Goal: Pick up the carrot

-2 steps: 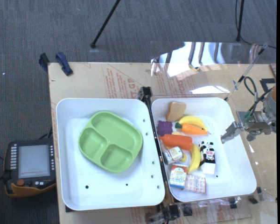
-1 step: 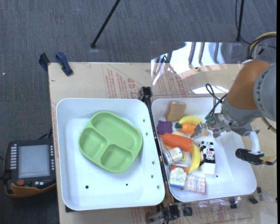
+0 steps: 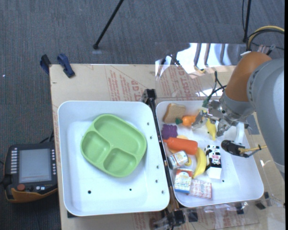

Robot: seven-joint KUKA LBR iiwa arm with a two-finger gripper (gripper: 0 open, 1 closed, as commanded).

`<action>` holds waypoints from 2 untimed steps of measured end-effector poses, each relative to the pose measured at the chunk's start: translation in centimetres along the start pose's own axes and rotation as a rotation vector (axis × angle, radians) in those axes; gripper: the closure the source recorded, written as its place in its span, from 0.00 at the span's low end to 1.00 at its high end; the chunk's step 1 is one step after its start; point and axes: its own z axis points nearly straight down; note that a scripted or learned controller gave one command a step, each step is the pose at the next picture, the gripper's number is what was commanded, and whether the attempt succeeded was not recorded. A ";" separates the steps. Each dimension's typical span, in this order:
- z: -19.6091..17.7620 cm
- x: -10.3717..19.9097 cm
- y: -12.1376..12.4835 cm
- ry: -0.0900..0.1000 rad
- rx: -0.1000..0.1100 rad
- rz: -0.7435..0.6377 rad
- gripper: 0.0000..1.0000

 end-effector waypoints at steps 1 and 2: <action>0.3 6.5 -1.9 -0.006 0.010 0.384 0.00; -0.5 6.8 -1.9 -0.007 0.013 0.376 1.00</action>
